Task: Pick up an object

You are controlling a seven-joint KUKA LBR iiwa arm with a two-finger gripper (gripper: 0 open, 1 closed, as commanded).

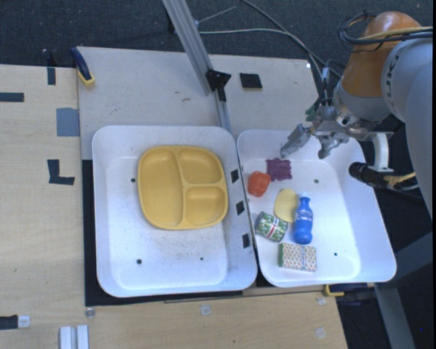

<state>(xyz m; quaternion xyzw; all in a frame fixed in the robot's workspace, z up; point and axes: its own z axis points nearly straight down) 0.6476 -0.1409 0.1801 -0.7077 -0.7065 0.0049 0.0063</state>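
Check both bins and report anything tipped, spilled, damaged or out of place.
Nothing is spilled or visibly damaged. The blue bottle and the green can lie on their sides in the right bin. The yellow tray sits flat in the left bin.

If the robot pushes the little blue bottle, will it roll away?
Probably a little. The blue bottle lies on its side in the right bin, so its round body could roll. The yellow object and green can sit close beside it and would likely stop it. Its smooth surface may also slip in the gripper.

6 small objects [284,206] in right bin [363,217]
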